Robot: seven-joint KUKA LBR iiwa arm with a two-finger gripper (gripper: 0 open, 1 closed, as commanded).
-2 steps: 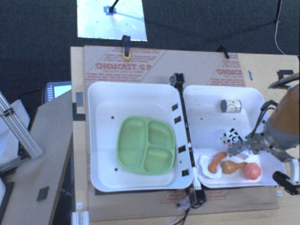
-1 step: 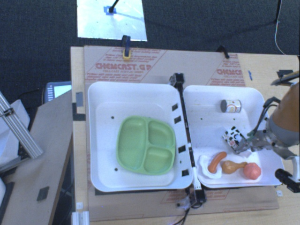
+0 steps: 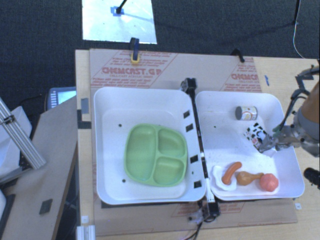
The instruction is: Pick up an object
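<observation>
Target looks like the small black-and-white spotted cow toy [image 3: 256, 134], right of centre in the right-hand white bin [image 3: 220, 114]. Best bet: settle squarely over it before lifting. The claw [image 3: 267, 143] sits low against it, arm slanting in from the right edge; can't tell its state.
</observation>
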